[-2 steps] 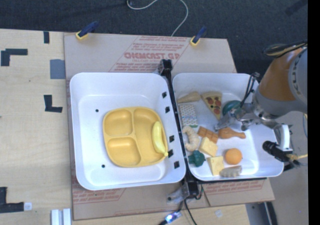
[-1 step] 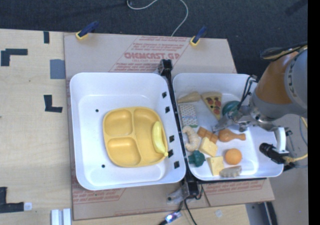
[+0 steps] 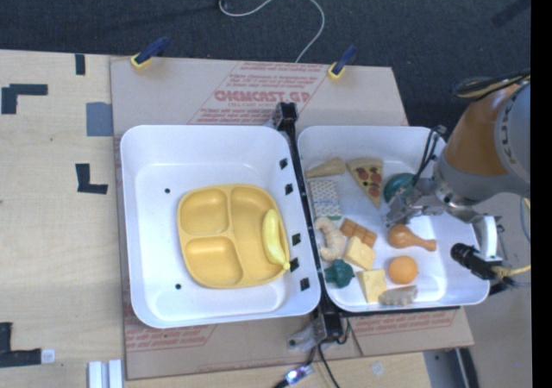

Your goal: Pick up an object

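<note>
The right bin [image 3: 431, 140] holds several toy foods. Among them are a pizza slice [image 3: 369, 178], a teal round piece [image 3: 398, 184], an orange-brown drumstick [image 3: 412, 239], an orange ball [image 3: 402, 270], yellow cheese wedges [image 3: 360, 253] and a dark green piece [image 3: 338, 273]. My gripper [image 3: 400, 212] reaches in from the right and hangs low over the bin's right half. It is just below the teal piece and right above the drumstick's thick end. I see nothing held in it.
The left bin [image 3: 147, 205] carries a yellow divided plate [image 3: 216, 235] with a banana [image 3: 274, 238] on its right edge. A black hinge strip [image 3: 297, 205] separates the bins. A checkered cracker [image 3: 325, 197] and a pale knobbly piece [image 3: 328, 236] lie along the right bin's left wall.
</note>
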